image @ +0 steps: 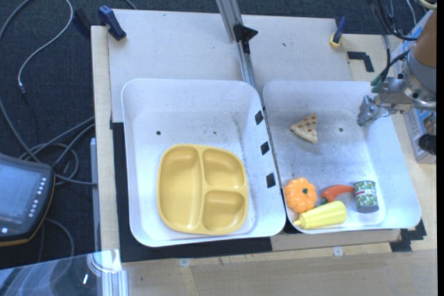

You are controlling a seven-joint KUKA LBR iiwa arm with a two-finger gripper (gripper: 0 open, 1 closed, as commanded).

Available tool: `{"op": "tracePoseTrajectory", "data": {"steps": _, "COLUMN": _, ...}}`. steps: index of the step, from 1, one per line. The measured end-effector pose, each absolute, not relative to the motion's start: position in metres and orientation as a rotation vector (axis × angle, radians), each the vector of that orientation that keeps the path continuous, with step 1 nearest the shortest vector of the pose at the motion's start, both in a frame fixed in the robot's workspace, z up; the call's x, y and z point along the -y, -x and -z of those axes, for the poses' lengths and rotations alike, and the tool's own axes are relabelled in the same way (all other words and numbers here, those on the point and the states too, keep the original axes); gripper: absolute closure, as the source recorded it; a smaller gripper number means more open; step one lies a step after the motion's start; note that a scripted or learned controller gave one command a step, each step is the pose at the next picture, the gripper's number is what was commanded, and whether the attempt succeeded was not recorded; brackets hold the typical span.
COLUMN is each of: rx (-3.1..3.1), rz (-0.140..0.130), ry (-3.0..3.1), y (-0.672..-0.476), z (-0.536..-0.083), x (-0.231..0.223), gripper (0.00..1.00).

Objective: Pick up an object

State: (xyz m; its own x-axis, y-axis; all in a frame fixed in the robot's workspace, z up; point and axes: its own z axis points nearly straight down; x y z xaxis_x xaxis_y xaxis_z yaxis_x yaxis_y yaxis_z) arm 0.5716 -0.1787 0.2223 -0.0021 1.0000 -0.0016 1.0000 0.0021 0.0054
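Approach step: the gripper [366,114] hangs over the right bin's [399,149] edge, holding nothing, spread or pressed together I cannot tell; next it must descend onto the pizza slice [305,128]

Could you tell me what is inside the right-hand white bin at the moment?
The right bin holds a pizza slice, pumpkin, corn cob, small can and an orange-red piece partly covered by the corn.

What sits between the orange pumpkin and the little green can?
In the camera view, a red-orange chili pepper lies between the orange toy pumpkin and the small green can.
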Motion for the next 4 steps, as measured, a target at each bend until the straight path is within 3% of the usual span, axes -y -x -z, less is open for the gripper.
{"op": "tracePoseTrajectory", "data": {"steps": 4, "rx": -2.232, "rz": 0.0, "ry": -2.216, "y": -0.591, "z": -0.215, "x": -0.036, "gripper": 1.0}}
